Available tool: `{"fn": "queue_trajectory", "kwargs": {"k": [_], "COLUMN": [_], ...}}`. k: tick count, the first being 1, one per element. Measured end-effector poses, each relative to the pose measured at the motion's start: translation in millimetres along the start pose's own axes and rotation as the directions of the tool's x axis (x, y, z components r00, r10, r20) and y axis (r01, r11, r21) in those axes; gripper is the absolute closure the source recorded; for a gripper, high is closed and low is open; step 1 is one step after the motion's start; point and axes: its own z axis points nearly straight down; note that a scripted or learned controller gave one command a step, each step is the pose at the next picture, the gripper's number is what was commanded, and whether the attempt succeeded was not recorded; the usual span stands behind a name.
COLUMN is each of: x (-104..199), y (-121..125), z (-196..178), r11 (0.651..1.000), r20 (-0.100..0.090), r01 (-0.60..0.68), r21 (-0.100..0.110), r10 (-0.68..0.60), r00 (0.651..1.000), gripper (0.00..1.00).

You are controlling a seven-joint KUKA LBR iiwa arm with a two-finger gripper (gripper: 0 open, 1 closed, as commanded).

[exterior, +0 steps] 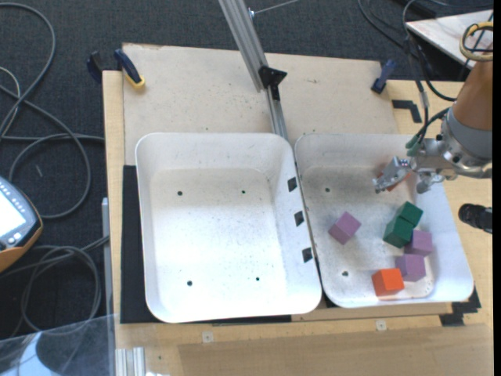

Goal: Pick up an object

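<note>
My gripper (405, 182) hangs over the upper right part of the right bin (329, 151), its two fingers spread apart with nothing between them. Just below it lies a green block (403, 224). A purple block (344, 227) sits to the left, near the bin's middle. Two more purple blocks (421, 241) (411, 266) lie beside and below the green one. An orange block (387, 281) rests near the bin's front edge. The gripper stands above all the blocks and touches none.
The left bin (156, 155) lies beside the right one, with black clips (299, 218) along the shared rim. A slanted metal rail (246, 34) crosses the board behind the bins. Clamps sit at the board's back corners.
</note>
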Motion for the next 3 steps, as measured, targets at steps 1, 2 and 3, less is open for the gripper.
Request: {"fn": "queue_trajectory", "kwargs": {"k": [1, 2, 3], "x": [46.0, 69.2, 58.3], "y": [-9.2, -48.6, -40.4], "z": [107.7, 121.4, 44.4], "r11": [1.000, 1.000, 1.000], "r20": [0.001, -0.003, 0.003], "r01": [0.001, 0.000, 0.001], "r21": [-0.003, 0.006, -0.008], "r10": [-0.001, 0.000, -0.001], "r00": [1.000, 1.000, 1.000], "gripper": [0.00, 0.00, 0.00]}}
